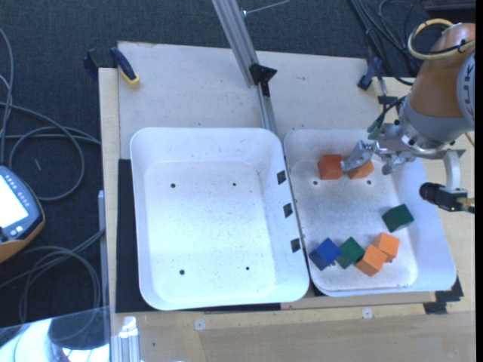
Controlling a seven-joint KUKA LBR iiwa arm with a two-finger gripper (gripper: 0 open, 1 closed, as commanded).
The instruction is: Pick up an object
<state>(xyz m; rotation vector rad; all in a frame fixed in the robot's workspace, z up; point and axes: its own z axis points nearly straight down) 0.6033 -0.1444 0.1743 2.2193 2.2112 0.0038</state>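
In the right bin (423, 277), two orange blocks lie near the back: one at the left (329, 167), and a second (364, 170) partly covered by my gripper (355, 161). The gripper hangs low at that second block, reaching in from the right. A dark green block (398, 217) sits to the right of the bin's middle. Along the front lie a blue block (325, 253), a green block (350, 251) and two more orange blocks (386, 244) (370, 261), packed close together.
The left bin (143, 145) stands beside the right one, the two meeting along a shared rim. A slanted metal rail (243, 44) runs across the bench's back to the bins' gap. Clamps sit at the bench's back corners. Cables lie on the floor at left.
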